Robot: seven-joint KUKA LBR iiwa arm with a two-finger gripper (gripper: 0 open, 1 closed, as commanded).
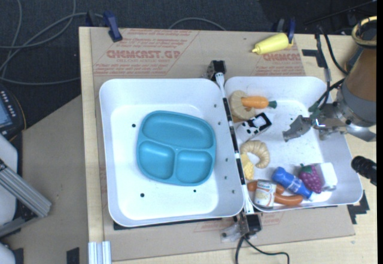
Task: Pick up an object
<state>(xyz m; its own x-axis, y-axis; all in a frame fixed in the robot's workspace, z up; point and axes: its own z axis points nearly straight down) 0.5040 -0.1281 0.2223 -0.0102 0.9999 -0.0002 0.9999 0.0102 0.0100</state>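
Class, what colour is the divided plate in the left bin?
Light blue. The plate shows best in the camera view, lying in the white left bin.

Light wooden bench topped by a brown cardboard sheet printed with red lettering; two shallow white plastic bins side by side on the sheet, touching along their inner edges: left bin, right bin; yellow plastic object, elongated and tapered, lying on the cardboard just beyond the right bin's far rim; blue clamp gripping the sheet's far left edge, another blue clamp at the far right edge, just beside the yellow object; small black clip at the far end of the seam between the bins.
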